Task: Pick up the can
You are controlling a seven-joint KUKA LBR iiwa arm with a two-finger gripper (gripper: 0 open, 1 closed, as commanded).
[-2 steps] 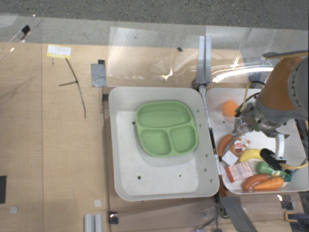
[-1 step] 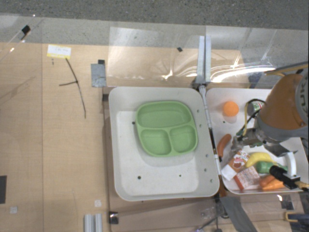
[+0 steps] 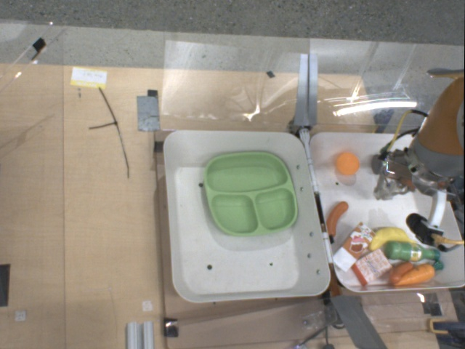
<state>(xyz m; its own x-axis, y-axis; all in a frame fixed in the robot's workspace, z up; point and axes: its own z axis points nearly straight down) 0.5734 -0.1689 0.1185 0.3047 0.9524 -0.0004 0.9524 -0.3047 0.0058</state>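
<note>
In the right bin (image 3: 361, 145), a small red-and-white cylinder-like item (image 3: 360, 240), possibly the can, lies at the front among other toys; I cannot identify it for sure. My gripper (image 3: 414, 202) hangs over the right half of this bin, below the grey wrist and orange band (image 3: 445, 126). It sits right of and behind that item, apart from it. Silvery metal parts (image 3: 387, 179) and a black-tipped white part (image 3: 434, 220) of the hand are visible, and nothing is clearly held.
Around the possible can lie a banana (image 3: 391, 236), a green bottle (image 3: 407, 251), a carrot (image 3: 413, 273), a red box (image 3: 372, 266) and a sausage (image 3: 336, 217). An orange ball (image 3: 347, 163) rests farther back. The left bin (image 3: 182, 217) holds a green divided plate (image 3: 251, 193).
</note>
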